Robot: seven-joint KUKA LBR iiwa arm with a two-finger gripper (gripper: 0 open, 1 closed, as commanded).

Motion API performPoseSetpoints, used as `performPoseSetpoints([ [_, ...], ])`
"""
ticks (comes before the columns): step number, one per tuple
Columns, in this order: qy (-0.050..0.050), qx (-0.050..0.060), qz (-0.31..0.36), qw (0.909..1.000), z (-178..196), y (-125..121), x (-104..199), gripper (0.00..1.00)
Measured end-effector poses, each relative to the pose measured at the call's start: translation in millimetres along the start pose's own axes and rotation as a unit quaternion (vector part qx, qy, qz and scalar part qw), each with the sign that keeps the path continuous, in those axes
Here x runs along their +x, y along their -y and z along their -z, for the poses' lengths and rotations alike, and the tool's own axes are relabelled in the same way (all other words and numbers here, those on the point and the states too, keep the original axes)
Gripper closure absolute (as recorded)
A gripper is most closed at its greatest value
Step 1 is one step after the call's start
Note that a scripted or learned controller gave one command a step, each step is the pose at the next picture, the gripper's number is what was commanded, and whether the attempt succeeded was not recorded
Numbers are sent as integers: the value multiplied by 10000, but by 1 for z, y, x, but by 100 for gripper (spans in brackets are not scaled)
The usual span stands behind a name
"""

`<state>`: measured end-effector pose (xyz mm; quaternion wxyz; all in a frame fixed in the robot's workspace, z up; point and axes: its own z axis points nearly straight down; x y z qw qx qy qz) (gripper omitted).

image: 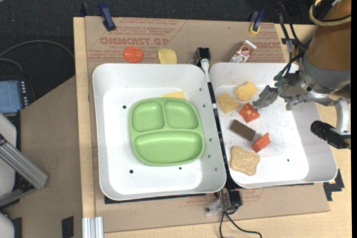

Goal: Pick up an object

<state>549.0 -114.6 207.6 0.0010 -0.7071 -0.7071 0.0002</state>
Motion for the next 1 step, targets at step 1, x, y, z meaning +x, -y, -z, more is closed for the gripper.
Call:
performPoseSetpoints([
  [1, -12, 44, 11, 10000, -108, -20, 22, 0],
])
